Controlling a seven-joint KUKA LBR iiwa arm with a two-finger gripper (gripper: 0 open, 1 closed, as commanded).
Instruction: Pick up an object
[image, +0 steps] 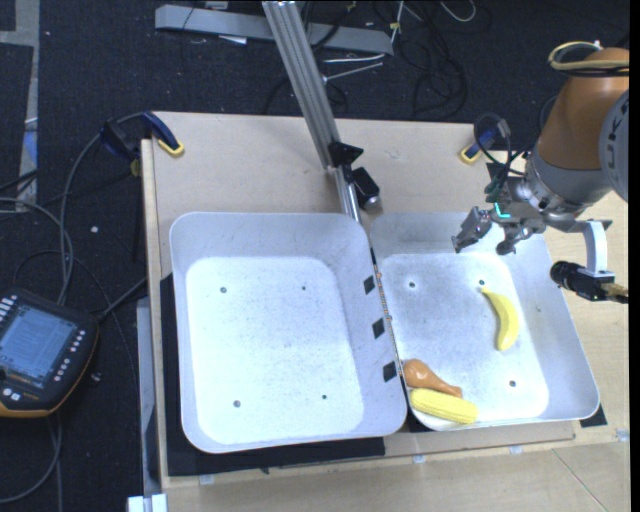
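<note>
Gripper (492, 234) hangs over the right bin (565, 330) far edge, fingers spread, nothing between them. Banana (502, 317) lies mid-bin, just below it: probably light, smooth, curved, likely plastic and stiff. Best grab across the narrow middle. Corn cob (444, 405) and drumstick (430, 377) sit in near corner.
</note>
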